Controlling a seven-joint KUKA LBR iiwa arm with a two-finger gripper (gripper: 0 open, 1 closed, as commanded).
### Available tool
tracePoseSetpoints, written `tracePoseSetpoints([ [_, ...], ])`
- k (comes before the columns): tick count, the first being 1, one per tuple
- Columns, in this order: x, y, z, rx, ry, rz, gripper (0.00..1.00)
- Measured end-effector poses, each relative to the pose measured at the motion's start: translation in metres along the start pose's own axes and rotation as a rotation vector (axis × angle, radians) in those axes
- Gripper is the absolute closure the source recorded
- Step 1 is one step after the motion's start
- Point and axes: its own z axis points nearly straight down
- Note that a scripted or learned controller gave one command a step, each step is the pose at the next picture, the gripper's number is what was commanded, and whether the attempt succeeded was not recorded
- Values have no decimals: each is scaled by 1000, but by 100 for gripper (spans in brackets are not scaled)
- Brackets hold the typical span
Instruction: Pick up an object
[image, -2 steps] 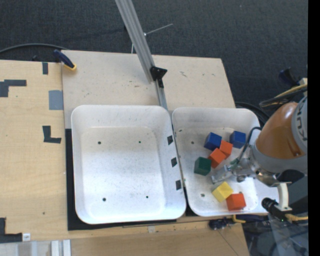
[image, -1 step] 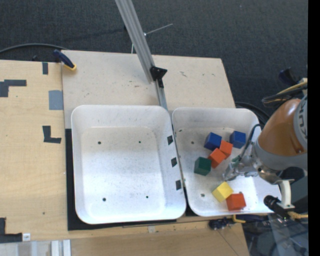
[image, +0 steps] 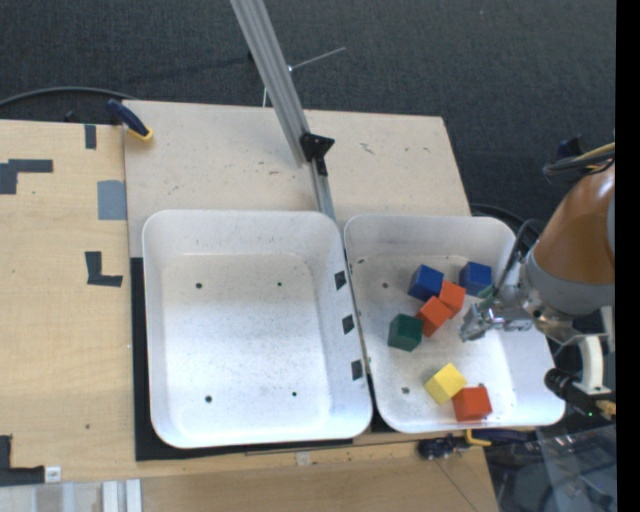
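- Seven small coloured cubes are gathered in the right-hand shallow white plastic bin (image: 500, 236), where the arm can reach them.
- The metal two-finger gripper (image: 478, 325) is set low just beside the two touching orange cubes (image: 441, 306), seemingly for a grasp.
- How it is set cannot be told; nothing is seen held.

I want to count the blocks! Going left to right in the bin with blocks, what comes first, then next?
Green block → yellow block → red block → gripper. The blue and orange blocks overlap in order, so I skipped them.
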Motion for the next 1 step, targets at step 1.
tracePoseSetpoints([
  [1,-3,1,-43,0,0,1,100],
])
